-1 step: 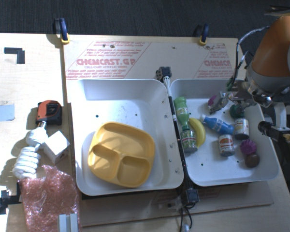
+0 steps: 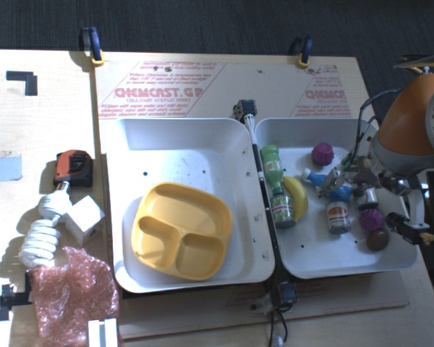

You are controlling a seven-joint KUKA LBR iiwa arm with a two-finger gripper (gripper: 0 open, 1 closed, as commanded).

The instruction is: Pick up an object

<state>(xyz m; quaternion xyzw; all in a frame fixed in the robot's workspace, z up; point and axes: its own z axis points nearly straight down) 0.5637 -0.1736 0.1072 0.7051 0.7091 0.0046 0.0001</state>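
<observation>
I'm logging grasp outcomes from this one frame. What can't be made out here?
- Claw, camera view: fingers lost among clutter and cables; open or shut unclear.
- Blue object: partly covered by the claw; identity unclear.
- Small bottle label: too small to read.
- Arm: cut off by the right edge.

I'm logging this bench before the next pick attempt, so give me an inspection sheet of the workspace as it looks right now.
Surface: wooden bench bearing two white bins, the left bin and the right bin, side by side on a printed board.
Job's things: right bin holds a green bottle, banana, purple ball, small jar, spice jar, blue item and dark fruit.
Clutter: yellow tray in the left bin; bulb, white cube, tape measure and pink wrap on the bench.
Grippers: gripper low over the right bin's right side; jaws' state unclear.
Cables: black cable by the arm.
Surroundings: dark carpet; two clamps at the board's far edge.
</observation>
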